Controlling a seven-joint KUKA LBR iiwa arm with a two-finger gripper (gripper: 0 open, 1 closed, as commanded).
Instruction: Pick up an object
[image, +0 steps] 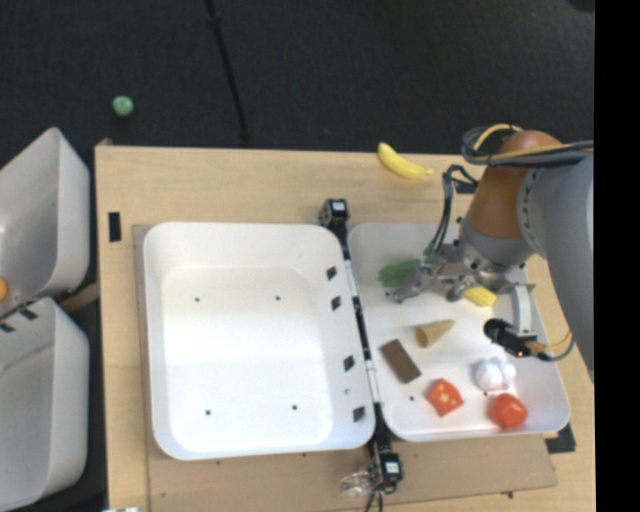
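From my console, nearest the camera, the right bin (560, 415) holds two red tomato-like pieces along its front edge, one (445, 397) toward the divider and one (509, 410) further right, with a single white lumpy object (492, 374) just behind them. One brown block (401, 360) lies near the divider, and one tan cone (434, 333) lies behind it. Further back, the gripper (440, 285) hangs low over the bin, between one green leafy item (400, 271) on its left and one small yellow piece (481, 296) on its right; I judge either of these to be the likely target, though I cannot say which. I cannot tell whether the fingers are apart or together, as the wrist and cabling clutter that spot, and I see nothing clearly held. My worry is that the green item is flat and soft, so the fingers could close over it and come away bare, or nudge it against the bin wall. The yellow piece lies half under the wrist and could get knocked aside. The left bin (160, 330) lies beside all this. Farthest back, one banana (403, 162) rests on the worktop (220, 180) outside the bins, and one green ball (123, 105) lies on the dark floor (330, 70).
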